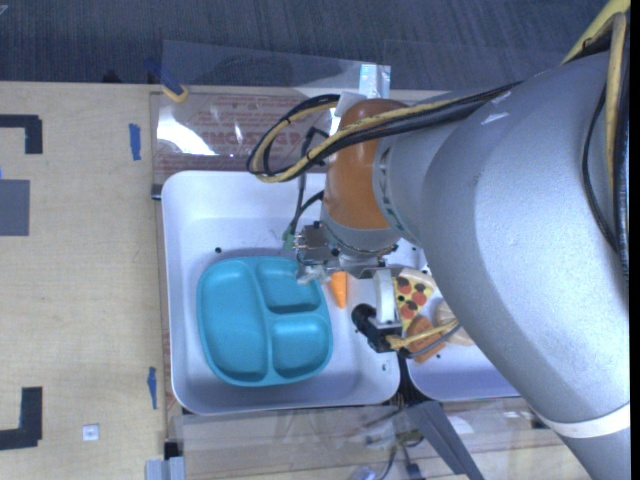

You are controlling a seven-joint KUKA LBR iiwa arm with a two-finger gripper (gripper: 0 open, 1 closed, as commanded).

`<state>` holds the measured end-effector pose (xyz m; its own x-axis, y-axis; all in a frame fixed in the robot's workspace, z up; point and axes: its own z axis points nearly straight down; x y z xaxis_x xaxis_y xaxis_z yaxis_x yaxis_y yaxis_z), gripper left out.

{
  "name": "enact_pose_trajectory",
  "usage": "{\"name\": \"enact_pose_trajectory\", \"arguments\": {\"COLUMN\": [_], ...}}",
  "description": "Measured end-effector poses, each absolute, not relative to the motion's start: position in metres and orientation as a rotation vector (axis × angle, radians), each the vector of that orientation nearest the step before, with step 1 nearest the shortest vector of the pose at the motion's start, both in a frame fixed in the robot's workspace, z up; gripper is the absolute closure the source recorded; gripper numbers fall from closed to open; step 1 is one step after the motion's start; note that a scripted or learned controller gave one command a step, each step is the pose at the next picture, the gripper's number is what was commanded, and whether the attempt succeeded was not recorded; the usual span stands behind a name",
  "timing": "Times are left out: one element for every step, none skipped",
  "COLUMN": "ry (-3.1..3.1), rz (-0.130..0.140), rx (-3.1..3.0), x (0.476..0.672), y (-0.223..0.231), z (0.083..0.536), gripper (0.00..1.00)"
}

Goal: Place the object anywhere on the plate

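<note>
Blue divided plate [262, 318] sat in left bin [200, 208]. I saw orange object [338, 288] just beside plate's right rim, under wrist. Jaws hidden by arm [480, 218]; I couldn't tell their state. Pizza slice [412, 293] lay further right of plate.

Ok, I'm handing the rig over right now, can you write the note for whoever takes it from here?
End effector: low over the left bin, at the plate's right edge; its grip is hidden under the wrist.
Plate: blue, three compartments, in the left bin, nothing on it.
Orange piece: carrot-like, just below the end effector and right of the plate's rim; cannot tell if it is held.
Pizza slice: in the right bin.
Done: nothing placed yet.
Left: get an object onto the plate.
</note>
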<state>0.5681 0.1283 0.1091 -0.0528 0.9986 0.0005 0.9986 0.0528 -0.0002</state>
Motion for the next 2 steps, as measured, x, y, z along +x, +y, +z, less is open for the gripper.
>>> {"name": "enact_pose_trajectory", "arguments": {"ry": [-2.401, -2.433], "rz": [0.006, -0.002], "rx": [-2.041, -1.997], "x": [0.506, 0.554], "y": [0.143, 0.042], "z": [0.150, 0.263], "gripper": [1.00, 1.00]}}
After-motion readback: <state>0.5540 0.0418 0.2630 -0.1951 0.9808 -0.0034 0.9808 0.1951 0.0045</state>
